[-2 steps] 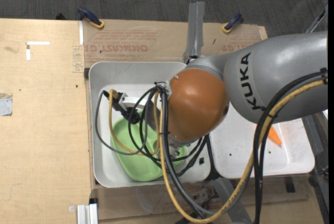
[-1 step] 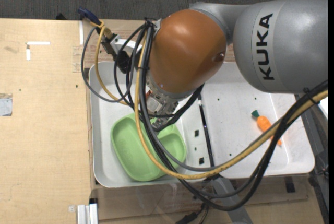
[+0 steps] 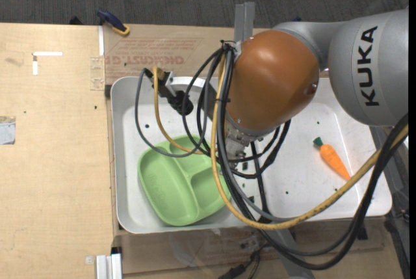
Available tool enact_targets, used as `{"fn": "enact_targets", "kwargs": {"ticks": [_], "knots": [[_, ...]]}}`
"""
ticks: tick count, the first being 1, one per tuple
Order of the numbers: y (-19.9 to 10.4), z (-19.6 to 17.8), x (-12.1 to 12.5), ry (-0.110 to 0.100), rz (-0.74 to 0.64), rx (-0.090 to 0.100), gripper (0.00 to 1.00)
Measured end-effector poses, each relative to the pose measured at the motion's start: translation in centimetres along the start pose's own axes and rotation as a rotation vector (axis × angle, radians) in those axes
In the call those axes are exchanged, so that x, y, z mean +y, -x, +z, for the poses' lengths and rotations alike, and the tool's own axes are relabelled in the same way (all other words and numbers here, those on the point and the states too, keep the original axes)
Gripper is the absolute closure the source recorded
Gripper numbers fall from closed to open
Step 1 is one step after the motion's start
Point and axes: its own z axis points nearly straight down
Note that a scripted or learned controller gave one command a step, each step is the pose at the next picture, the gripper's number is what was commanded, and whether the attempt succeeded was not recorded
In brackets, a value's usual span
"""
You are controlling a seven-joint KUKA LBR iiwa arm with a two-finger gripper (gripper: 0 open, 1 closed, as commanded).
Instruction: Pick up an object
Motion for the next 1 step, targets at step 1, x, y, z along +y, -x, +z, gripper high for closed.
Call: {"fn": "enact_targets", "kwargs": {"ticks": [1], "knots": [[3.19, -10.39, -3.69, -0.002, 0.176, 0.001, 1.0]]}}
